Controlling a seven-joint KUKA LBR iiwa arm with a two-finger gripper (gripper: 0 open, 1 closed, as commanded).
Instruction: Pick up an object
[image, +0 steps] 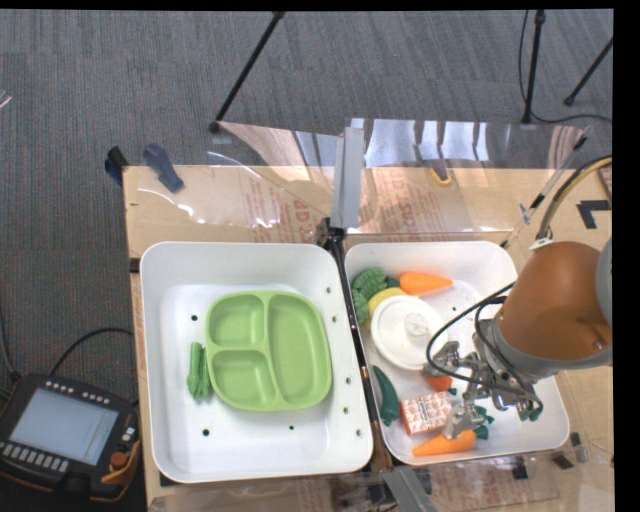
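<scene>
over the right bin (505, 255), low at its near side, the gripper (470, 408) hung just above a carrot (445, 444); whether its fingers were spread i could not tell; a red-and-white carton (424, 411) lay beside that carrot; a white lid (406, 331) sat further back.

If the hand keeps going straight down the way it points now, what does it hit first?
Most likely the orange carrot at the near edge of the right bin: the hand points down right above it, with the red-and-white carton just beside. Height above them is unclear from this slanted view.
</scene>
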